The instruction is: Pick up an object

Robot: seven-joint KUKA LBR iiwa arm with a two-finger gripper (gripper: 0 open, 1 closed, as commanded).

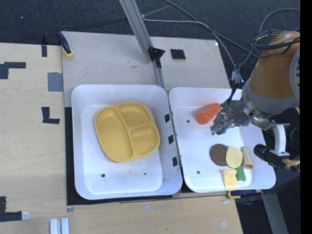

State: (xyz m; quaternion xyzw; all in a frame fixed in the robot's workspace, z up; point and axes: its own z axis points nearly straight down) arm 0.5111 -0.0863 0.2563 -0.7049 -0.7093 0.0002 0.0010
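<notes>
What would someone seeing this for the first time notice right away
The big yellow divided plate lying in the left bin stands out most. Next comes the orange carrot-like piece in the upper part of the right bin, with the gripper right beside it. A small cluster of food pieces lies near that bin's lower right corner.

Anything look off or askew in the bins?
Nothing spilled or broken. The yellow divided tray lies rotated, not square to the left bin. In the right bin, a brown disc, yellow piece and green piece are heaped together in a small pile near the front corner. The orange carrot-like item lies beside the pincer.
</notes>
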